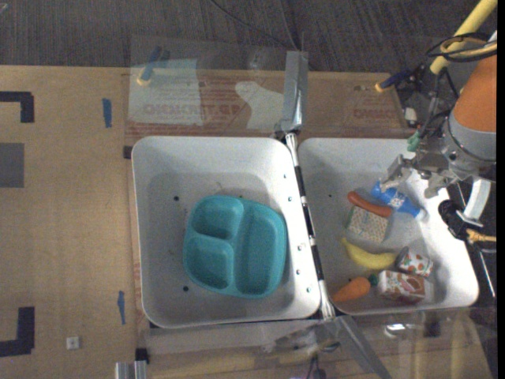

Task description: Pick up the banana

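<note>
The yellow banana (369, 255) lies in the right bin (331, 172), near its front, curved side toward the front. My gripper (412, 178) hangs over the back right part of that bin, behind and to the right of the banana and well apart from it. Its fingers stand open with nothing between them, just above a blue and white packet (398, 202).
Around the banana lie a speckled box (367, 224), a red sausage (369, 204), an orange carrot (351, 290) and two small cartons (402, 285). The left bin (158, 180) holds a teal divided plate (235, 245). A metal divider (304, 212) separates the bins.
</note>
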Motion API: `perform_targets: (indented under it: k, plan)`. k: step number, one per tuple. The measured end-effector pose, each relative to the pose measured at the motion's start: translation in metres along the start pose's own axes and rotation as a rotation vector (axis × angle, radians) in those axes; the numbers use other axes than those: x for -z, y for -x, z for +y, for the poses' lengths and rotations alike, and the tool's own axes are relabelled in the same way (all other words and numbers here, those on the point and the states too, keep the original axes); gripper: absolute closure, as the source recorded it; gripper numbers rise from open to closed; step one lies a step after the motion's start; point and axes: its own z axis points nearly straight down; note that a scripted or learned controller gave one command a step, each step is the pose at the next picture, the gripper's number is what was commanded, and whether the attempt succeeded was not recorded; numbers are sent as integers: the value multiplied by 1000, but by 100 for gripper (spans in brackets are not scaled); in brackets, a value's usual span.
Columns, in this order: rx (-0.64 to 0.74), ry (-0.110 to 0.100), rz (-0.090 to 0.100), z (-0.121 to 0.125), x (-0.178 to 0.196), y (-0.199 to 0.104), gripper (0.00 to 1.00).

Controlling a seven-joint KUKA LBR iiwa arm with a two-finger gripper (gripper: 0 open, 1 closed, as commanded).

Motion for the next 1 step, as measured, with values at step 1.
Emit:
perform_targets:
  k: [1]
  plan:
    - [164,0,0,-66,-64,-21,0]
